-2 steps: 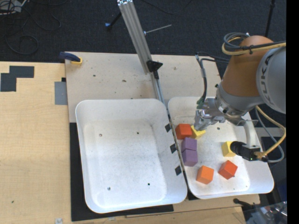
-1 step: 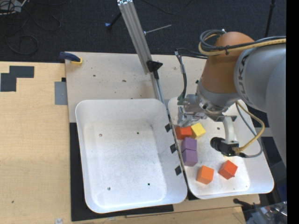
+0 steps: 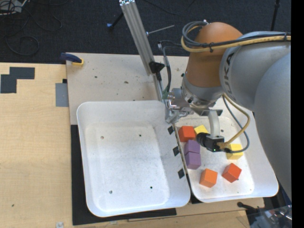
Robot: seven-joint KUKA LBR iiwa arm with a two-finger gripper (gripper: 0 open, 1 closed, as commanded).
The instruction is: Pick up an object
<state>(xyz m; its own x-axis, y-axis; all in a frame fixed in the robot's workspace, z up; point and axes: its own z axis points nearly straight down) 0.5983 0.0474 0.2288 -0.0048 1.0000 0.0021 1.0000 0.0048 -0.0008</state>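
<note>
red-orange block (image 3: 186, 132) lies just beside the pincer (image 3: 174, 112), nearest to it in the right bin (image 3: 266, 186). nothing looks gripped, so i judge this the approach step; whether the pincer is wide or narrow i cannot tell. next it must centre over that block and descend. farther from the pincer: yellow block (image 3: 200, 128), purple block (image 3: 192, 154), second yellow block (image 3: 234, 150), orange block (image 3: 208, 177), red block (image 3: 232, 172). left bin (image 3: 90, 127) bears dark specks
</note>
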